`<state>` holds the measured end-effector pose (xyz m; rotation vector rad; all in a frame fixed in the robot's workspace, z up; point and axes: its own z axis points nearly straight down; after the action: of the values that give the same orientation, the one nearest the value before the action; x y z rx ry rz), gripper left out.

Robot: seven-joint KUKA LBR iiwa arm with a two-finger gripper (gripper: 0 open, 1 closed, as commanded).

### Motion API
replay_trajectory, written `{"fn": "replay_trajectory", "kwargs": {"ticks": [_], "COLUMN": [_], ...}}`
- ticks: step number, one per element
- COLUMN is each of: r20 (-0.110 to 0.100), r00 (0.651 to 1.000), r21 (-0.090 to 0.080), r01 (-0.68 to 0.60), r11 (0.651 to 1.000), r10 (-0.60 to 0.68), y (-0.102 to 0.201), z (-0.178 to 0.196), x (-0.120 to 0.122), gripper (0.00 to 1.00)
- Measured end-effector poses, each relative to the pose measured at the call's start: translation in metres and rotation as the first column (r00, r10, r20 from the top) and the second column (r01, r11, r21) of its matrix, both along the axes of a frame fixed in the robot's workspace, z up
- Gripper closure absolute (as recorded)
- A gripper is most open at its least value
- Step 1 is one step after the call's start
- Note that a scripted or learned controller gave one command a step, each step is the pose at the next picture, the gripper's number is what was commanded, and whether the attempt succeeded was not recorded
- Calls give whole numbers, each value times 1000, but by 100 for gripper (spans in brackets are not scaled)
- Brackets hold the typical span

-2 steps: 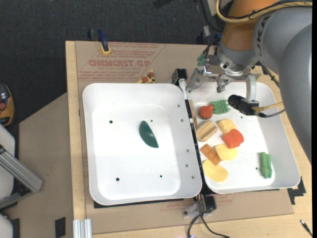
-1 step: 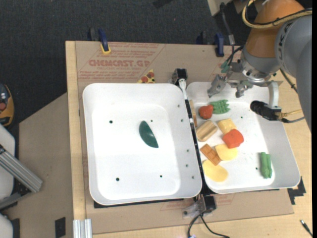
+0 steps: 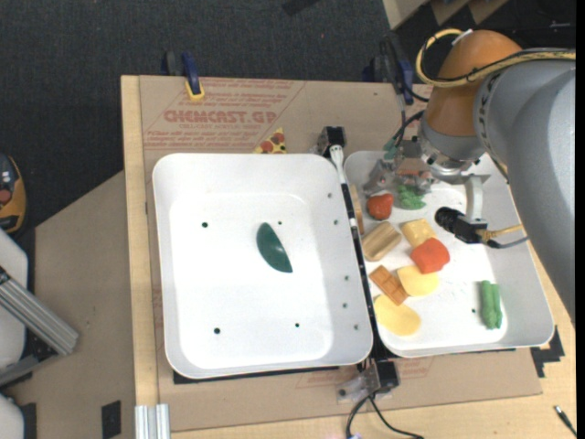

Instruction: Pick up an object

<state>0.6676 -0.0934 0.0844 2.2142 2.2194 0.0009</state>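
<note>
Claw (image 3: 409, 174) fingertips (among toys) indistinct

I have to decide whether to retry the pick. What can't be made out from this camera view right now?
- Gripper, camera view: the arm's wrist covers it from above, so whether it is open or shut can't be told.
- Green object under the gripper: mostly hidden by the gripper, so its shape and whether it is gripped are unclear.
- Right bin: the arm covers its far right corner.

Dark green leaf-shaped piece (image 3: 273, 247) alone in left bin (image 3: 183, 190); mixed toy food in right bin (image 3: 521, 314).
</note>
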Motion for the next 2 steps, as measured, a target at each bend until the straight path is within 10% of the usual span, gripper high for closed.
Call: {"fn": "replay_trajectory", "kwargs": {"ticks": [1,2], "r20": [10,8], "r00": [1000,1000], "r21": [-4,-3], "r01": [0,0], "r11": [1000,1000], "r10": [0,0], "y": [-2,-1], "z": [19,17], "x": [3,3], "gripper": [100,0]}}
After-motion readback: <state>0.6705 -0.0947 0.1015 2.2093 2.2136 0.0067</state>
